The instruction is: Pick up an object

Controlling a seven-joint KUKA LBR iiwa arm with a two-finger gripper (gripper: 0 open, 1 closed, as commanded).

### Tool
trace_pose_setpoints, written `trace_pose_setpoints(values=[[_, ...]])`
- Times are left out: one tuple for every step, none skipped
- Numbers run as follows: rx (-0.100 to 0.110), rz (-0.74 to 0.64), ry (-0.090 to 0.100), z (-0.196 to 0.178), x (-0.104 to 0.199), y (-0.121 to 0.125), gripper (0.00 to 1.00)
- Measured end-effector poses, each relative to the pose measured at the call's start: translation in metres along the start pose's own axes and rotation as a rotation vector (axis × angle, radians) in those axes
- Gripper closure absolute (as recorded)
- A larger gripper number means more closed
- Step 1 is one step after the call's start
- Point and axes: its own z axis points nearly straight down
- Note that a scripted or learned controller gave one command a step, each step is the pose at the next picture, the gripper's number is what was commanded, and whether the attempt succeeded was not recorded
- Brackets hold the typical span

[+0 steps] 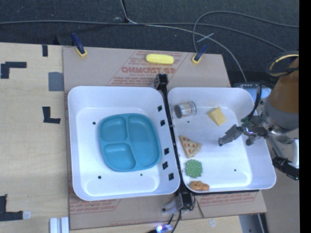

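The right bin (252, 176) holds several small objects. A silver can (185, 109) lies on its side near the back left corner, with a yellow cheese block (217, 115) to its right. A tan waffle-like wedge (189, 145) sits by the divider, a green round piece (194, 168) is in front of it, and an orange piece (199, 185) rests at the front wall. My gripper (238, 139) hangs over the right half of this bin, open, with nothing between its fingers. It is right of the wedge and in front of the cheese block, apart from both.
The left bin (80, 106) contains a blue divided plate (129, 142). A yellow banana-shaped object (159, 58) lies on the cardboard behind the bins, between two clamps. Cables run across the dark floor at the back.
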Motion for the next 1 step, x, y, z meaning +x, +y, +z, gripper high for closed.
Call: trace_pose_setpoints(values=[[-0.013,-0.004,-0.003,-0.0066,0.0003,0.0031,0.0]])
